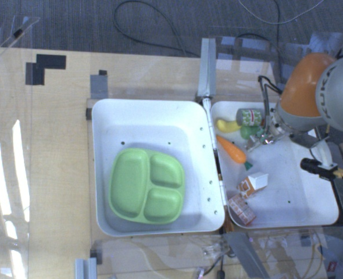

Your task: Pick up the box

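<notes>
White-and-orange box lies mid right bin, untouched. Pincer hovers far of it near the carrot, state indiscernible. Step: approach; next, descend over box.

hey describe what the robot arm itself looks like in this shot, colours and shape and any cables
The arm is bulky and rounded, with a light grey shell and a wide glossy orange band above the wrist. Below the band sits darker metallic hardware, and thin dark cables loop beside it. The gripper is small, dark and metallic, too blurred for finer detail.
</notes>
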Robot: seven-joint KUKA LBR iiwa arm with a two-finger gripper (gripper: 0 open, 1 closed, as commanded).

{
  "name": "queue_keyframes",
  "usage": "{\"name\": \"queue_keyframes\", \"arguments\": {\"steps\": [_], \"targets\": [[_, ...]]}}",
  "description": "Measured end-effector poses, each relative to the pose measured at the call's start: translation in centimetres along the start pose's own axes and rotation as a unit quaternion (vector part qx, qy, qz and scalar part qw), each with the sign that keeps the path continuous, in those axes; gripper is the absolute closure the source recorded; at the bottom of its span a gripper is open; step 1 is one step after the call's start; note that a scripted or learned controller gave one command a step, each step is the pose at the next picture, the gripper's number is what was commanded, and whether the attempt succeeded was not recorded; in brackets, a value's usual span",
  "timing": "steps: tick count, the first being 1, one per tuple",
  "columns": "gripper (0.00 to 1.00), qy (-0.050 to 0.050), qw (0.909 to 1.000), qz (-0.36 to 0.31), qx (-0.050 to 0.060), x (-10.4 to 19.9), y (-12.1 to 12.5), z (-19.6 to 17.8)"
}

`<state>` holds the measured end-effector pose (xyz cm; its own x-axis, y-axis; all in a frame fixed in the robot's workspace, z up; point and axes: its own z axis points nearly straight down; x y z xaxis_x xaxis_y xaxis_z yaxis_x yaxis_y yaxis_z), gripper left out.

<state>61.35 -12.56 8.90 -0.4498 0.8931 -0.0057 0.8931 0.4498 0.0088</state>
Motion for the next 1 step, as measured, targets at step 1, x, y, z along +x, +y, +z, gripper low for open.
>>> {"name": "queue_keyframes", "arguments": {"steps": [1], "targets": [[1.0,0.003,0.9933,-0.115,0.005,1.78,4.54,0.1]]}}
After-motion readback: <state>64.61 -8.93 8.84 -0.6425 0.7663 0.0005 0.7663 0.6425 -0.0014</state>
